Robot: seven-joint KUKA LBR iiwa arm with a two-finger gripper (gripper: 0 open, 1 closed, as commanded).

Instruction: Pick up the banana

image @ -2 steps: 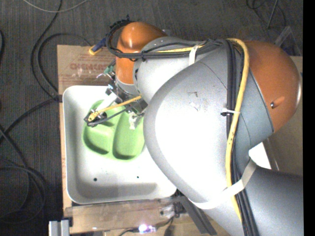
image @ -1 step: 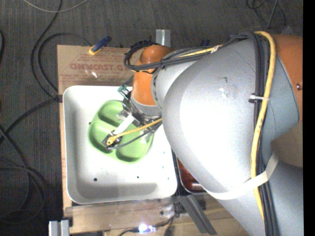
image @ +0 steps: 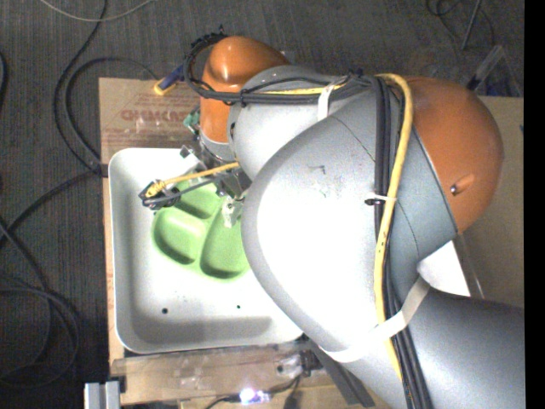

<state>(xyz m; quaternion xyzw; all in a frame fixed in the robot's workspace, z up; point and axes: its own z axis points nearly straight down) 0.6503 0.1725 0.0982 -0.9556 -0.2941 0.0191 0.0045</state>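
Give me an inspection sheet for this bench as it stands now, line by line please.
Surface: white bin on a brown board.
Job's things: nothing seen.
Clutter: pale green rounded thing in the bin, partly under the arm.
Grippers: gripper low over the green thing.
Cables: dark cables and a pale cable on the floor.
Surroundings: dark carpet.

1 camera sits high above the white bin [image: 170, 313] and looks down on it at a slant. It is near, so the grey arm [image: 324, 228] on the right of the bin looks very big
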